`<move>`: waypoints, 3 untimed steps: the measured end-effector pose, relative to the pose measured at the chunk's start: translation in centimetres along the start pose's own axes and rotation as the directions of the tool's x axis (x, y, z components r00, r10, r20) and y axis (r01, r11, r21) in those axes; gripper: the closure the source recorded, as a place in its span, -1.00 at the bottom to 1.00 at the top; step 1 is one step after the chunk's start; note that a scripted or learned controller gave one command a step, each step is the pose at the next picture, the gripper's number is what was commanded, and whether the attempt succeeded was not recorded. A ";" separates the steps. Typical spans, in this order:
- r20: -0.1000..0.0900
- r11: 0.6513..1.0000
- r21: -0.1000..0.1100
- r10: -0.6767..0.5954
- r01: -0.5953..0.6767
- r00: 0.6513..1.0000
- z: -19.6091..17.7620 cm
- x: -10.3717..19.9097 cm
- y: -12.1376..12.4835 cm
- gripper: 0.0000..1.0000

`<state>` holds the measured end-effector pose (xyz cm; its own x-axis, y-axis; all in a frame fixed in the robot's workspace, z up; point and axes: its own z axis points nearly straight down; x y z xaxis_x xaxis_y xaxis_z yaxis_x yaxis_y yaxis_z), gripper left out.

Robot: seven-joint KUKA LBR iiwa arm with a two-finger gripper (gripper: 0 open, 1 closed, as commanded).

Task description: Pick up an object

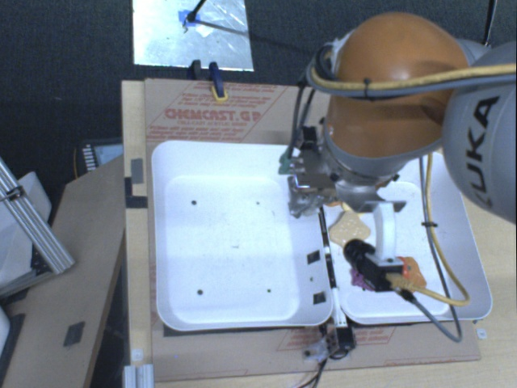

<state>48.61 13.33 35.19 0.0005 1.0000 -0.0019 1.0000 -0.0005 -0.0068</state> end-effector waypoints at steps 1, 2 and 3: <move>-0.006 1.000 -0.019 -0.006 0.006 1.000 -12.7 1.1 0.0 1.00; -0.002 1.000 -0.004 -0.008 0.008 1.000 -3.4 7.4 3.4 1.00; -0.009 1.000 -0.021 -0.008 0.008 1.000 -17.4 10.2 4.2 1.00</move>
<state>52.97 23.59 52.59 -0.0074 0.9999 0.0072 0.9999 0.0073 0.0146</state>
